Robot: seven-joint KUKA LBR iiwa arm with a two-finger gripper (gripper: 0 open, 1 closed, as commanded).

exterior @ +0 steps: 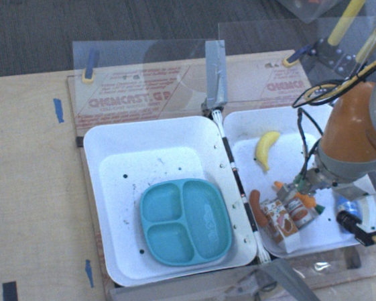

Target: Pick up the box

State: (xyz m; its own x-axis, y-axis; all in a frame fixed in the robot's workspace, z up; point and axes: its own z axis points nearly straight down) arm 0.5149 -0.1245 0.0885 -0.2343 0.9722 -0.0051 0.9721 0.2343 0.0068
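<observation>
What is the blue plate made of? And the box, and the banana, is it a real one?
The blue plate looks like plastic: one even teal colour, smooth, with three moulded compartments. The box looks like printed cardboard, with flat sides and pictures on it. The banana looks smooth and evenly yellow, so it may be a plastic toy, but the view cannot settle that.

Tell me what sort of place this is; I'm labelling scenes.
Probably a robotics lab: a robot arm reaches over two white bins holding toy food like a banana, on a taped wooden bench.
</observation>
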